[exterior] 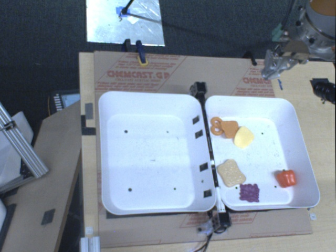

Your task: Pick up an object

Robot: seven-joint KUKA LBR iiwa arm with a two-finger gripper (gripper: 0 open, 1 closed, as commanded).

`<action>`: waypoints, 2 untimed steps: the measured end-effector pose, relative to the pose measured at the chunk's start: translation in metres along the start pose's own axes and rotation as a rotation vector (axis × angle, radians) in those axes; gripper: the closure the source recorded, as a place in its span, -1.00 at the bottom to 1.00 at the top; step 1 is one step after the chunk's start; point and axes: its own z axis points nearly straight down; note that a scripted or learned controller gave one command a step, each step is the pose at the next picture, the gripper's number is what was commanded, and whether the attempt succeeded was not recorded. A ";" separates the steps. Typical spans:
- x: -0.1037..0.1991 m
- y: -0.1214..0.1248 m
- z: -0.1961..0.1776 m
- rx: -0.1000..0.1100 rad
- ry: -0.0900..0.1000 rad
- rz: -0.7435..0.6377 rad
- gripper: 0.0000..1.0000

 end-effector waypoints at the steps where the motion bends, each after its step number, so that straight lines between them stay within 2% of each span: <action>1: -0.081 -0.065 -0.112 0.002 -0.004 0.014 1.00; 2: -0.126 -0.109 -0.107 0.011 -0.001 0.011 1.00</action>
